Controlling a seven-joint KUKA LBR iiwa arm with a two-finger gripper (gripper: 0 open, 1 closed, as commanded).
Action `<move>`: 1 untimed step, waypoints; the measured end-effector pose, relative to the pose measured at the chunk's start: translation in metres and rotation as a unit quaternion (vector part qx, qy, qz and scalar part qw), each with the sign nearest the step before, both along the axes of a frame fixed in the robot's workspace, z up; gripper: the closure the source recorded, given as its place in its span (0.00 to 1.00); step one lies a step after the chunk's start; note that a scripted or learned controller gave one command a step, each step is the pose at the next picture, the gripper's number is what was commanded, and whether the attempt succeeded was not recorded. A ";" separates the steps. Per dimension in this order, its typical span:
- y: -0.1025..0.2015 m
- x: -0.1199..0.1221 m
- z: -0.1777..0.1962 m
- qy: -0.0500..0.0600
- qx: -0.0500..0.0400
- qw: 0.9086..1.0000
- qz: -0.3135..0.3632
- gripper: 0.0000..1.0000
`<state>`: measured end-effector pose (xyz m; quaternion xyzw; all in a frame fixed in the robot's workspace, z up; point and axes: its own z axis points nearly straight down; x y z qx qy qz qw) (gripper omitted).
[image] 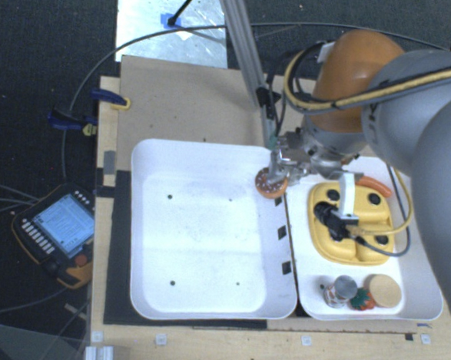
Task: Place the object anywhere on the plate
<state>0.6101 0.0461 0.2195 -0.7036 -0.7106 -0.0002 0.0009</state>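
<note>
At frame centre the tool (276,171) hangs over the divide between the bins, a small brown round object (270,185) at its tip; whether it grips it I cannot tell. The yellow plate (354,232) lies right and slightly below.

Small brown round obj (270,185) at left bin's (206,236) right rim; yellow plate (353,250) in right bin.
</note>
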 end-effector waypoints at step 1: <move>0.048 -0.023 0.004 0.000 0.001 1.000 0.000 1.00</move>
